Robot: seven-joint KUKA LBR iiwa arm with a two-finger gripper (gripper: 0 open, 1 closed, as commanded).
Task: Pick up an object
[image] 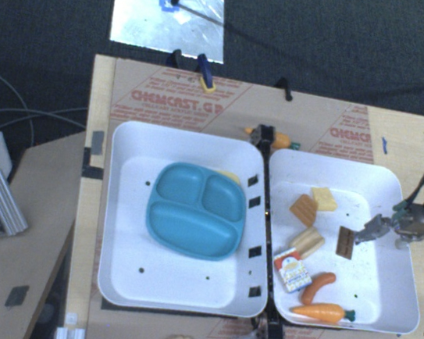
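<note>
The gripper (373, 228) hangs near the right bin's (393, 306) right rim beside a brown block (345, 242); I cannot tell how it stands

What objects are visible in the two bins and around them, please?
bins: 2, white, side by side on the bench
plate: 1, blue, sectioned, left bin
carrot: 1, orange, right bin front
sausage: 1, red-brown, above the carrot
carton: 1, white and red, right bin
bread: 1, brown, right bin
cracker: 1, pale yellow, right bin back
wedge: 1, tan, right bin middle
chocolate: 1, dark brown, by the gripper
gripper: 1, grey, over the right bin
</note>
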